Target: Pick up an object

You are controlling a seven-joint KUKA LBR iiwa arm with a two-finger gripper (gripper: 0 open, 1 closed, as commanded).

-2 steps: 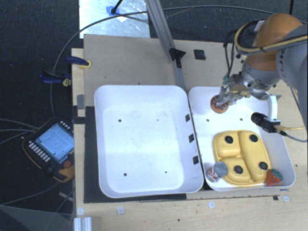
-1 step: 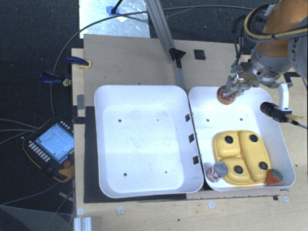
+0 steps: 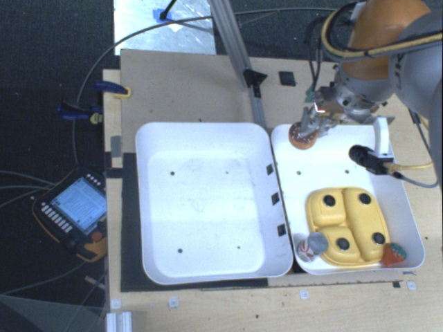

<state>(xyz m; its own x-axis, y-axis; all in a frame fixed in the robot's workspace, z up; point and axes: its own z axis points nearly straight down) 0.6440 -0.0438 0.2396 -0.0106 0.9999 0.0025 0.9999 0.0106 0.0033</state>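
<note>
Brown worktop (image 3: 194,92), two bins. End effector (image 3: 309,124) hangs directly over a small brown object (image 3: 302,137); finger state cannot be told.

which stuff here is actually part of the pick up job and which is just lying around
Part of the job:
- gripper, down at the far end of the right bin
- small brown round object at its tip
- yellow block with black dots
- small grey piece
- small red piece

Just lying about:
- left bin
- handheld control pendant off the bench
- blue clamps
</note>
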